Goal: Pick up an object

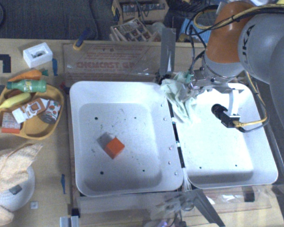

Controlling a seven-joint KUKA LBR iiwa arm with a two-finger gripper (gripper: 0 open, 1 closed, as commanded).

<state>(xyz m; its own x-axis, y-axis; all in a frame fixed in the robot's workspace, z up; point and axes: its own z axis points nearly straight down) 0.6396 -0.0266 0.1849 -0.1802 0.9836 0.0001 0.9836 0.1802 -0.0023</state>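
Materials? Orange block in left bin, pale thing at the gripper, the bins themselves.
Orange block: likely foam or painted wood; matte, crisp edges, one grey face.
Pale thing: soft cloth; crumpled folds, whitish-green, draped over the divide between bins.
Bins: probably moulded plastic; white, smooth, rounded corners, slight sheen.

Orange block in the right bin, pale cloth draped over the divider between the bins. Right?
Not quite. The camera view shows the orange block in the left bin, not the right bin. The rest holds: the pale cloth is draped over the divider between the bins.
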